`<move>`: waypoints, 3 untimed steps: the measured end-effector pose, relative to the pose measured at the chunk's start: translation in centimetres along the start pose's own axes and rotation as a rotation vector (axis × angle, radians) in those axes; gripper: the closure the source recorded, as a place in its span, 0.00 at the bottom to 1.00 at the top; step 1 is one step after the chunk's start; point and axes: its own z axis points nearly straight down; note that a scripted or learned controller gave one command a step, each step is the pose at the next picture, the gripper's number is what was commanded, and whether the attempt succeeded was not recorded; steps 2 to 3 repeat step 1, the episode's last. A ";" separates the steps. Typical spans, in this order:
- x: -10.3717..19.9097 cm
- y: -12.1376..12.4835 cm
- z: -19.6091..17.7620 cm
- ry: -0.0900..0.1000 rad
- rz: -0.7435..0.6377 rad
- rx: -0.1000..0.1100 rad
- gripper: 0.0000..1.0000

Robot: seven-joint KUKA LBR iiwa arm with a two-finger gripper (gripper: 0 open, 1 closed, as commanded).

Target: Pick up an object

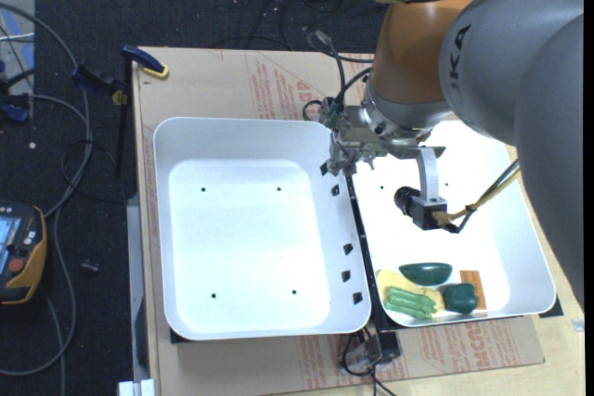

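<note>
Pick not done, I judge: gripper (356,146) at frame centre, grip unreadable from here, green pod (409,301) lying lower right in right bin (516,241).

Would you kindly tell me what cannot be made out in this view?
- Right bin: far end hidden under the arm, camera view.
- Yellow object: mostly covered by the dark green object.
- Orange object: partly behind the green block; too small to identify.

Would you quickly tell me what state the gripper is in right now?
Gripper: open or closed cannot be told from this view.
</note>
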 end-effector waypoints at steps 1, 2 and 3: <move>5.2 -2.6 -1.1 0.000 0.000 0.000 1.00; 5.2 -2.6 -1.1 0.000 0.000 0.000 1.00; 5.2 -2.6 -1.1 0.000 0.000 0.000 1.00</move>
